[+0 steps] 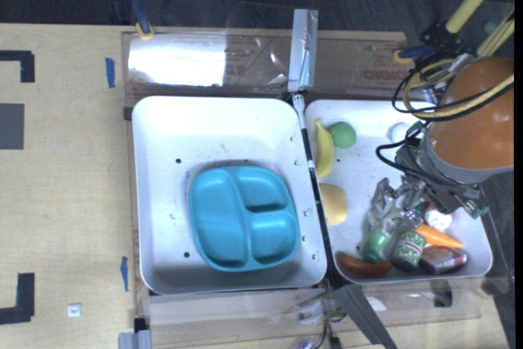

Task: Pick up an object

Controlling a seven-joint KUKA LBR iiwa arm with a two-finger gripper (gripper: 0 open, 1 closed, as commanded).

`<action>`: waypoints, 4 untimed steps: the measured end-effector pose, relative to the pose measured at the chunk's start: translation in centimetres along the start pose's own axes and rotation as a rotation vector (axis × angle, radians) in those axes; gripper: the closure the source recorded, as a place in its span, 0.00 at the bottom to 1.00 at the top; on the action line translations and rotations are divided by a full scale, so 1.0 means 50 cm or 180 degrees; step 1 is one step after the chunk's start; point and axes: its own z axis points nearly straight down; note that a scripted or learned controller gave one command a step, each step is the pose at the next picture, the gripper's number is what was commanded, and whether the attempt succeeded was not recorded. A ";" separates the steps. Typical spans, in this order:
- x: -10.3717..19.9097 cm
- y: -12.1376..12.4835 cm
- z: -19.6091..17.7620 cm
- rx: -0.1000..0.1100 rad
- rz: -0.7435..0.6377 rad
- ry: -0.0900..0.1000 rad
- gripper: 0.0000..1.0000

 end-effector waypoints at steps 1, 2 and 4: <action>-0.029 -0.048 -0.027 0.0005 -0.1394 -0.0012 1.00; -0.079 -0.116 -0.114 0.0011 -0.0363 -0.0018 1.00; -0.034 -0.001 -0.192 0.0009 -0.0610 -0.0015 1.00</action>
